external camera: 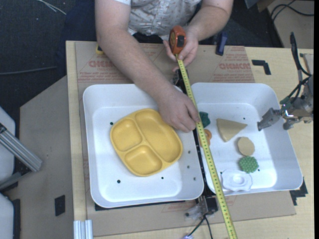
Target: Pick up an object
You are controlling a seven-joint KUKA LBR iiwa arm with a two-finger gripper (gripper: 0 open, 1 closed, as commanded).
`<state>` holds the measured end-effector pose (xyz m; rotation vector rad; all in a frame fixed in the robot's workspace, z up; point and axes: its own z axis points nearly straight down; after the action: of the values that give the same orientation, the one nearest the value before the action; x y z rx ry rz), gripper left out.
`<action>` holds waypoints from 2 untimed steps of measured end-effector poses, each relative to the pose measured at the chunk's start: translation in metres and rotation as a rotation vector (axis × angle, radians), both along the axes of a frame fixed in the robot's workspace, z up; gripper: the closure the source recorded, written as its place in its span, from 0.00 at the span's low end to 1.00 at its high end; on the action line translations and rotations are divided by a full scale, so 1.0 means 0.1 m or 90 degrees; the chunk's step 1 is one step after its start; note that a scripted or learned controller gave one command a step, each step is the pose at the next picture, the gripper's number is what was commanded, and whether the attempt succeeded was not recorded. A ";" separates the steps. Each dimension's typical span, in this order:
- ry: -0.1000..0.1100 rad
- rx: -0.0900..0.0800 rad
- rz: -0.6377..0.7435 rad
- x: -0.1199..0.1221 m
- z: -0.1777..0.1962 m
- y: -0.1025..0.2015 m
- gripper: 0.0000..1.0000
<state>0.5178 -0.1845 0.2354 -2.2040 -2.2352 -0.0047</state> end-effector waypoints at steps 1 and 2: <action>0.000 0.000 0.000 0.00 0.00 0.00 0.00; -0.002 -0.003 -0.008 0.00 -0.50 0.00 0.00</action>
<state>0.5176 -0.1843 0.1850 -2.2224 -2.2255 -0.0027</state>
